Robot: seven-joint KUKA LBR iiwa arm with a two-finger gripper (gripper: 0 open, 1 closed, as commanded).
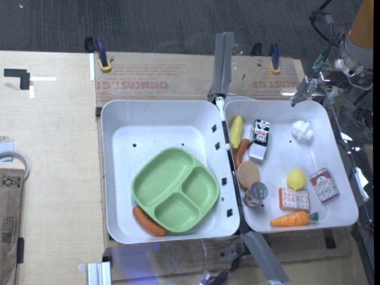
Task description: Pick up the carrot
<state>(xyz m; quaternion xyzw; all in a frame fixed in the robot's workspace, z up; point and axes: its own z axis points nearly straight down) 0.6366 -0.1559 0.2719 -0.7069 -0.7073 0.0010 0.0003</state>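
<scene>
The left bin (113, 159) holds a green divided plate (175, 189), with an orange sausage-shaped toy (148, 221) tucked under its near left edge. In the right bin (332, 129), a yellow banana (236, 130) and a small milk carton (259, 140) lie at the far left, with a round tan cookie (249, 173) and a small grey can (257, 193) nearer. The carrot (291, 219) lies along the near wall, its green tip pointing right, just beside a red-and-white box (294, 199). A lemon (296, 179), a red packet (324, 185) and a white lump (302, 130) lie further right. The gripper (309, 89) hangs over the bin's far right corner, well apart from the carrot; whether it is open or closed cannot be told.
</scene>
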